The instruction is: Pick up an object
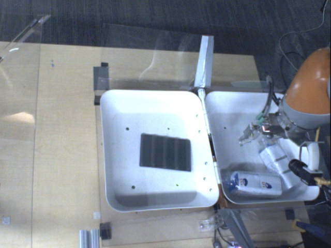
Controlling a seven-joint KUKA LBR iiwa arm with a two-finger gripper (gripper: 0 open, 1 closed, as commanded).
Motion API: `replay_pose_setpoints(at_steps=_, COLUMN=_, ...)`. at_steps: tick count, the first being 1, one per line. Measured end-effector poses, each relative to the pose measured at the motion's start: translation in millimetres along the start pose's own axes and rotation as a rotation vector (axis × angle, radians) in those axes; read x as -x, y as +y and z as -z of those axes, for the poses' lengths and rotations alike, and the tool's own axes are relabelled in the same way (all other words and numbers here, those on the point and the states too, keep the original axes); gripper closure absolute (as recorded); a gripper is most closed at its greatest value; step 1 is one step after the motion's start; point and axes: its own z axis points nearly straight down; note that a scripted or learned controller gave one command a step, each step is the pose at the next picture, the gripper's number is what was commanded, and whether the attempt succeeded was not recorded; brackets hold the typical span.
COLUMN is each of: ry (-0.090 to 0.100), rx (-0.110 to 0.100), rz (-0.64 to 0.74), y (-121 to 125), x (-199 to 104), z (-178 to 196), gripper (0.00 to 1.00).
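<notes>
Tube [257,183], white with blue print, lies on its side along the near wall of the right bin [227,112]. Gripper [252,133] hangs above that bin, apart from the tube; finger state cannot be determined. Left bin [119,118] contains 1 dark ribbed mat [165,152].
</notes>
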Motion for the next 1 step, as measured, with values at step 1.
replay_pose_setpoints(at_steps=1, ry=-0.002, rx=0.003, rz=0.016, y=14.4, x=84.2, z=8.2, gripper=0.00)
